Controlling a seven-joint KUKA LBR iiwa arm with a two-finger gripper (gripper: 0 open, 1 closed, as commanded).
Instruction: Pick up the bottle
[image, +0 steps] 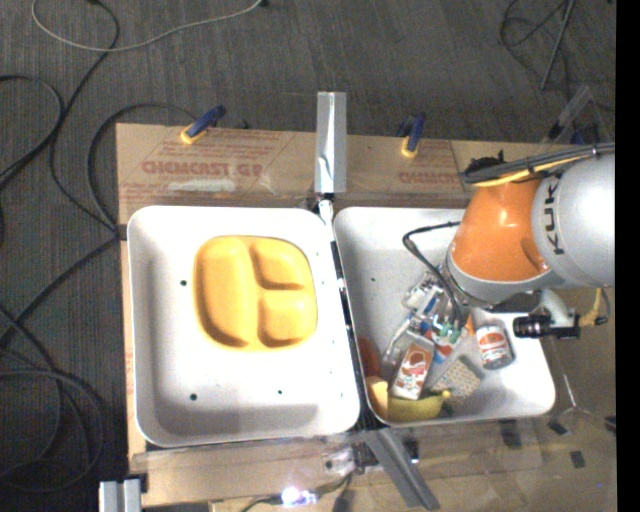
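The bottle (411, 366) is small and clear with a red and white label. It lies tilted in the lower middle of the right bin (380, 250), among other items. My gripper (428, 312) reaches down and to the left from the orange wrist band (500, 240) and sits right over the bottle's upper end. Its tip is lost among the clutter there. Whether it touches the bottle is unclear.
A small red and white can (493, 346) lies just right of the bottle. A yellow banana (412, 406) rests against the right bin's front wall, with a speckled grey item (458, 376) beside it. The left bin (160, 380) holds a yellow compartment plate (257, 290).
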